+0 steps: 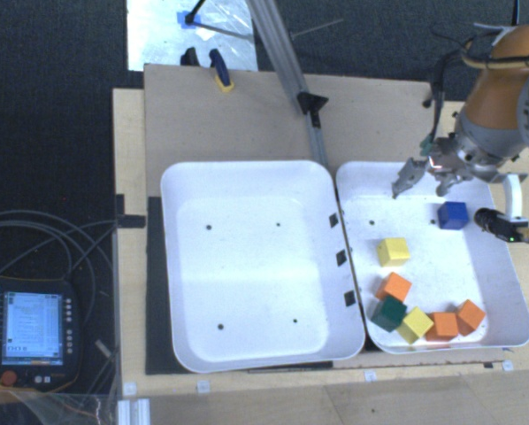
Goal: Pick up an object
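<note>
bench [247, 113] tan board under both bins | teach pendant [30, 330] lit screen, off bench's left edge, cables [61, 237] looping above it | clamps [207, 65] black, blue-yellow, at bench's far edge | metal pole [278, 38] slanting over bench's far side

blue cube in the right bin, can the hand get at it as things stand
Probably yes. The blue cube sits alone near the far end of the right bin, apart from the other blocks, with bare floor around it. The hand hangs just beyond it, and nothing lies between them.
</note>
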Available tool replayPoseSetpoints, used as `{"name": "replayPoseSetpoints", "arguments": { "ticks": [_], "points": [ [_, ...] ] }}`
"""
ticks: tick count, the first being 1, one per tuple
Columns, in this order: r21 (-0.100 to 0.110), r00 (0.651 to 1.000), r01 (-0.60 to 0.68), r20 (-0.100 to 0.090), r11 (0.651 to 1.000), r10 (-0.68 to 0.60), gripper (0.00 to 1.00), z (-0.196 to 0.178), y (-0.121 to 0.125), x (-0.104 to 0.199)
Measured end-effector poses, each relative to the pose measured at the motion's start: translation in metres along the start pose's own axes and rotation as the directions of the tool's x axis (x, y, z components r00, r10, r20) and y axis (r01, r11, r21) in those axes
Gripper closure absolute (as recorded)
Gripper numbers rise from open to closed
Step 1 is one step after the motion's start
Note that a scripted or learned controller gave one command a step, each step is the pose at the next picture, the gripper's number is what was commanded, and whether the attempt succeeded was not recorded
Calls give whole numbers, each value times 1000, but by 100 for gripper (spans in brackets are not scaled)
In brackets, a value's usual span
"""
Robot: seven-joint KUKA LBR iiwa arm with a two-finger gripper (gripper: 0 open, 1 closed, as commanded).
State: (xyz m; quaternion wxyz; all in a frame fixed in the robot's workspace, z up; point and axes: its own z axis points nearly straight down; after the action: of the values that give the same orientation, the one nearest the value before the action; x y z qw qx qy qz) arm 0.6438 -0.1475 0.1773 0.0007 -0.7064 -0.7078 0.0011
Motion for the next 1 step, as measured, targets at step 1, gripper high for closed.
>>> {"name": "replayPoseSetpoints", "arguments": {
  "ticks": [1],
  "points": [
    [0,1000,1,-1,1000,-1,0,45,-6,5]
  ]
}}
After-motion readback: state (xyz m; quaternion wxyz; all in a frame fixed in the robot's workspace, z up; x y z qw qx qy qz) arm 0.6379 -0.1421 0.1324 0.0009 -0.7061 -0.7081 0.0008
